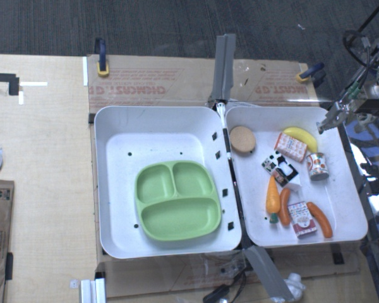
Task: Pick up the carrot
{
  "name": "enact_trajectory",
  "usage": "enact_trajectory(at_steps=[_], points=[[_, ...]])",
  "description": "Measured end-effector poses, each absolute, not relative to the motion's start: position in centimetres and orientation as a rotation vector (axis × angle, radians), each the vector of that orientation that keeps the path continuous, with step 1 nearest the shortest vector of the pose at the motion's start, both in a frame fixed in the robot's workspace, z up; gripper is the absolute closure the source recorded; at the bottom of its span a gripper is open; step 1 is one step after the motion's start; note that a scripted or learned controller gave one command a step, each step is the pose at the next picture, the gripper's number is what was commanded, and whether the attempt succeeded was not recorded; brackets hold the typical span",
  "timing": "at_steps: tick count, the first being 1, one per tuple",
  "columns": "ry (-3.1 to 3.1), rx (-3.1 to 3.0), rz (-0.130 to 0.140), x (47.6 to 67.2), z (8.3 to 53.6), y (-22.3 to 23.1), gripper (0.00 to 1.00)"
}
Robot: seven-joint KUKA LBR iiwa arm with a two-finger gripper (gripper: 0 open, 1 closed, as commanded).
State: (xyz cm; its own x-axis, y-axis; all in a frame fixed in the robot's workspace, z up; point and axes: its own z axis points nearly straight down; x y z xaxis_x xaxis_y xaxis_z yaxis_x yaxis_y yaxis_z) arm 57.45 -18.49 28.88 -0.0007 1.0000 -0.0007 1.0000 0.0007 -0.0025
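The carrot (pixel 273 196) is orange with a small green stub at its near end. It lies lengthwise in the right bin (pixel 350 188), left of the bin's middle. A second slim orange piece (pixel 284 206) rests right against its right side. A black-and-white item (pixel 280 166) sits just beyond the carrot's far tip.
Also in the right bin are a round tan disc (pixel 242 139), a banana (pixel 301 136), a small carton (pixel 290 147), a can (pixel 316 166), a red-and-white box (pixel 301 218) and an orange-red sausage (pixel 320 219). A green divided plate (pixel 177 201) lies in the left bin (pixel 114 169).
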Motion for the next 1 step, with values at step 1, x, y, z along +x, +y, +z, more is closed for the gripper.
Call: enact_trajectory(at_steps=[1], points=[[-2.352,-2.080,0.003,56.09,12.27,-12.35,0.00]])
